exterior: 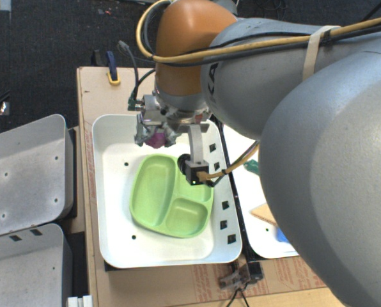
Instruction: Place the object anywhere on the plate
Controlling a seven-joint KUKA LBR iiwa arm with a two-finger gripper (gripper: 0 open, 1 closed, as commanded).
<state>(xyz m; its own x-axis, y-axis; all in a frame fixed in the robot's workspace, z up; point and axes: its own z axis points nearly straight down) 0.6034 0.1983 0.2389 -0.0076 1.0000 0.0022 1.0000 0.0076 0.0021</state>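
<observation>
A light green plate (160, 196) with divided sections lies tilted in the white bin (116, 238) in the middle of the camera view. Just beyond the plate's far edge, my gripper (156, 137) hangs below the orange band of the arm. A small purple object (157, 139) sits between its grey fingers (141, 134), and the gripper is shut on it. The object is above the bin floor at the plate's far rim, and its lower part is hidden by the gripper.
A black fitting with a yellow cable (194, 170) hangs off the wrist over the plate's right edge. The second bin (262, 243) to the right holds a teal item (251, 166), a tan piece (267, 213) and a blue piece (281, 236), mostly hidden by the arm.
</observation>
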